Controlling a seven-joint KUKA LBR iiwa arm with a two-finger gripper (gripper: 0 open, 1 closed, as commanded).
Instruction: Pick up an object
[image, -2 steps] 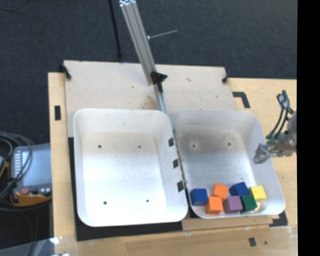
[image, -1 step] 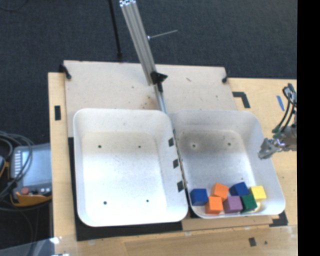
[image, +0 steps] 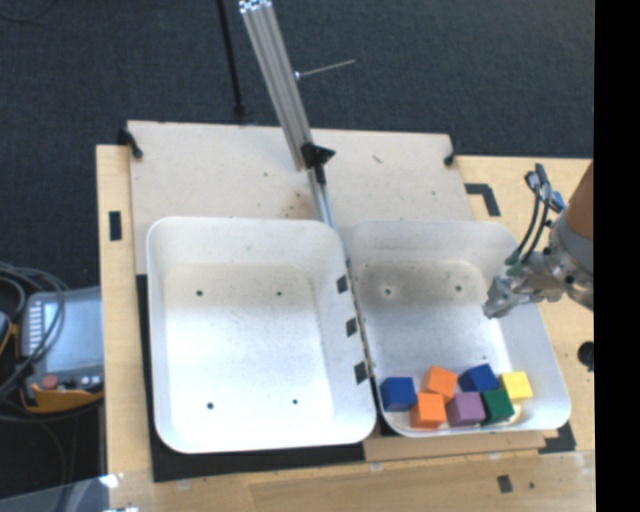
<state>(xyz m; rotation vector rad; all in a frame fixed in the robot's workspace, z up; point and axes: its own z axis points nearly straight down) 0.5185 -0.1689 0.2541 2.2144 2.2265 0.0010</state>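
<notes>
Hovering grey two-finger gripper over shallow white right bin; I cannot tell its state. Small coloured cubes unlabelled.

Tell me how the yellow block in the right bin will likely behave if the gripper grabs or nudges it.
The yellow block looks like a rigid cube, so it should probably slide, not roll. It sits against the green block near the bin wall, so a nudge may jostle its neighbours. Its flat faces likely suit the gripper.
</notes>
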